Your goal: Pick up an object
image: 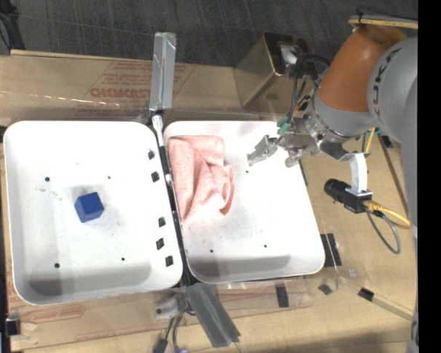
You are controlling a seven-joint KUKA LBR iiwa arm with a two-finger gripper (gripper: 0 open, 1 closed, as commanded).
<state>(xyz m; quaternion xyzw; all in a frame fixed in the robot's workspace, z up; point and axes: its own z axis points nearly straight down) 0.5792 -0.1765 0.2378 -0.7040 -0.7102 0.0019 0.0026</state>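
Two shallow white plastic bins [29,197] sit side by side on your cardboard-covered bench [59,79] (dark carpet beyond). A crumpled pink cloth [198,171] lies along the right bin's left edge; a small blue cube [89,206] rests mid-left bin. Your two-finger gripper [268,147] hovers near the right bin's far edge, fingers spread apart, gripping nothing.

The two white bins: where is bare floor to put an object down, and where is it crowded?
Left bin: bare all around the blue cube, widest toward its far and right walls. Right bin: bare along the near wall and the right half. Crowded: the pink cloth along the divider, and the far right corner under the gripper.
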